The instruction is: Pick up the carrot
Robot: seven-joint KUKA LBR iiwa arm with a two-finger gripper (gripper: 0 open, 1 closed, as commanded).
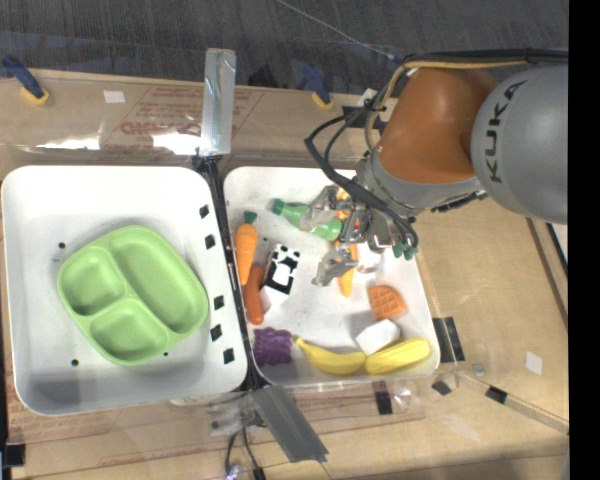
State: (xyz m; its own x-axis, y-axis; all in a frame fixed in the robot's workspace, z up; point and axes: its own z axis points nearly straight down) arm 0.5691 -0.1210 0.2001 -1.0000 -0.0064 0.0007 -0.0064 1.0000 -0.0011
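Two neighbours, sausage (253, 299) and marker card (282, 269), crowd carrot (245, 247); pincer (342, 253) state unclear.

Carrot (246, 258) tight against bin wall (223, 258)

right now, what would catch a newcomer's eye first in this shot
The big grey arm with its orange band reaches in from the right and hangs over the right bin. In the left bin sits a bright green divided plate. The carrot lies along the right bin's left wall, with a banana near the front edge.
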